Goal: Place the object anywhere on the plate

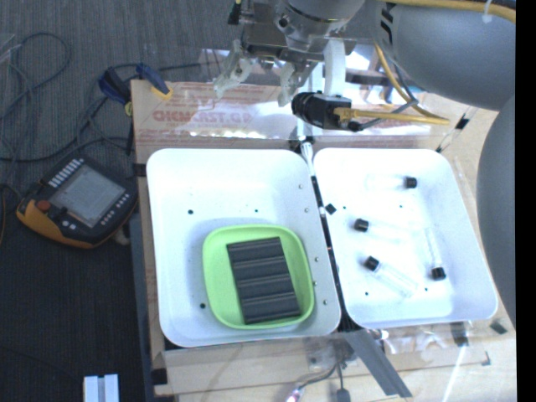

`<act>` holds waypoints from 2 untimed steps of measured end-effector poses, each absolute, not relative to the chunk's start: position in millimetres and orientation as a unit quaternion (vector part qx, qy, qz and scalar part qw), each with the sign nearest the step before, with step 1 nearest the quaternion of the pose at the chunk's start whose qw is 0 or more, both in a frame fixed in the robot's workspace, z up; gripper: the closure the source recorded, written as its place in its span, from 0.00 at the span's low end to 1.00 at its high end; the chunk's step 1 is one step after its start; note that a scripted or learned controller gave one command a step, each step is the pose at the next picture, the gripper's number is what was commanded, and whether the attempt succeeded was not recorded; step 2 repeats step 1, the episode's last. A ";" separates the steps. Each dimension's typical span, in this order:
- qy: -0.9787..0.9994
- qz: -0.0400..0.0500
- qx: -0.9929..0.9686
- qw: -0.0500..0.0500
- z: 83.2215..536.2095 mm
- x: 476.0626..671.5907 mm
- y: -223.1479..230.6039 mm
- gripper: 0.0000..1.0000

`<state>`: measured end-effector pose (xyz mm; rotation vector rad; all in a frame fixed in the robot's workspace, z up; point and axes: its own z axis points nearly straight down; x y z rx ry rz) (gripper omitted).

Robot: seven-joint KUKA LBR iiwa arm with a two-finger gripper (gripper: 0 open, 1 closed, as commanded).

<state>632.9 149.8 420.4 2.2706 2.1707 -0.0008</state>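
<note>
From my console, at far left a grey-screened handheld pendant with an orange casing (79, 202) lies on the dark floor. In the left white bin (172, 224) sits the square lime-green plate (213, 249), and a dark grey ribbed block (263, 280) rests flat on it. Above the bins' far edge hangs the two-finger gripper (255, 75), its translucent fingers (228, 75) spread wide, holding nothing. The right white bin (456, 249) contains several clear, black-capped vials (381, 270), scattered apart.

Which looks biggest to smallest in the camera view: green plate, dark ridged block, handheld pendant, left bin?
1. Left bin
2. Green plate
3. Dark ridged block and handheld pendant look about alike; the pendant lies on the floor, farther away, so I won't rank them.
</note>
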 end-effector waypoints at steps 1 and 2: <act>0.690 -0.002 0.724 0.000 353.4 661.4 154.0 0.00; 0.690 -0.002 0.724 0.000 353.4 661.4 154.0 0.00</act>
